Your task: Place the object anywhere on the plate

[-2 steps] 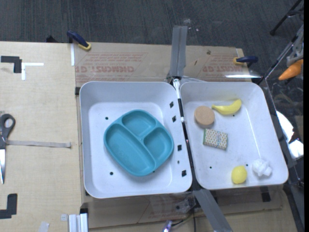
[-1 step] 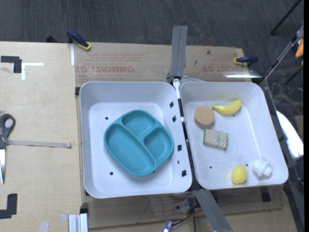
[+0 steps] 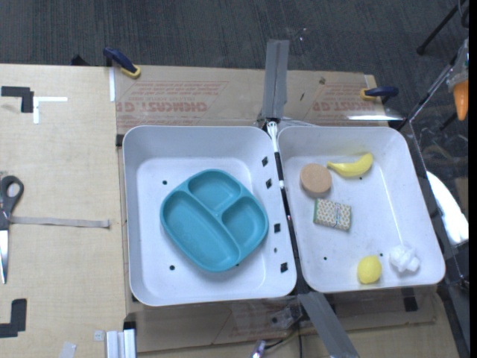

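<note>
- Camera view looked down on the desk (image 3: 52, 274), where two shallow white bins sat side by side, touching along their inner edges.
- The left bin (image 3: 141, 274) held a teal plate (image 3: 214, 220) with three compartments, lying slightly askew near the bin's middle, with nothing on it.
- The right bin (image 3: 395, 151) held all the loose things: a yellow banana (image 3: 352, 166) near the far wall, a round tan disc (image 3: 316, 179) just beside it, a patterned sponge-like block (image 3: 332, 214) below the disc, a yellow lemon (image 3: 369, 269) near the front wall, and a crumpled white lump (image 3: 404, 259) just to its right.
- None of these touched the plate; the bins' shared rims stood between them and it.
- Only an orange bit of the arm (image 3: 461, 99) showed at the right edge, well apart from the bins; whether the tool was wide or narrow I cannot tell.
- A pair of scissors (image 3: 6, 215) lay at the desk's left edge.
- Cardboard (image 3: 179, 99) behind the bins carried reddish mirrored print, too unclear to read.
- Two blue-and-yellow clamps (image 3: 121, 62) gripped the cardboard's far edge.
</note>
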### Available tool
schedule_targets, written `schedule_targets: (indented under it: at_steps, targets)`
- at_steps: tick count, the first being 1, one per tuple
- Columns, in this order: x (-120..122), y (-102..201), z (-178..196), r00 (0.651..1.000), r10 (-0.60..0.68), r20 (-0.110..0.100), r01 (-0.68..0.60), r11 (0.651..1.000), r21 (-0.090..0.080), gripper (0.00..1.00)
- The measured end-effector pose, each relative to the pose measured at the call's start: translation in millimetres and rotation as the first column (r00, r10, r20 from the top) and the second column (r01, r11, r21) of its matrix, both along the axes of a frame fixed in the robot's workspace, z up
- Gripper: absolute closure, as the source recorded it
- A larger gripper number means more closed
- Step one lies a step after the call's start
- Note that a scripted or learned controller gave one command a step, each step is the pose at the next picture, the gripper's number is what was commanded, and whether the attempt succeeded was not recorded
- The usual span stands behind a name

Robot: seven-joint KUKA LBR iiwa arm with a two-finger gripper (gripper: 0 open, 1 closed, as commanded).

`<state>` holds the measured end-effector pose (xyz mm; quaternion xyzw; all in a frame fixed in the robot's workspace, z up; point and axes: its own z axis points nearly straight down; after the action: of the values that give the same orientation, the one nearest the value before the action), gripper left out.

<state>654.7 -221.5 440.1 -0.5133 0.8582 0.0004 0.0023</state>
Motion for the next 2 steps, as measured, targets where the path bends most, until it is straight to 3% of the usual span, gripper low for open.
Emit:
schedule_targets:
  at_steps: [1,2]
  targets:
    - [6,0,52,0.91,0.414,0.007,-0.414,0.91,-0.004,1.0]
    - [-66,0,-117,0.821,0.571,-0.001,-0.571,0.821,-0.001,1.0]
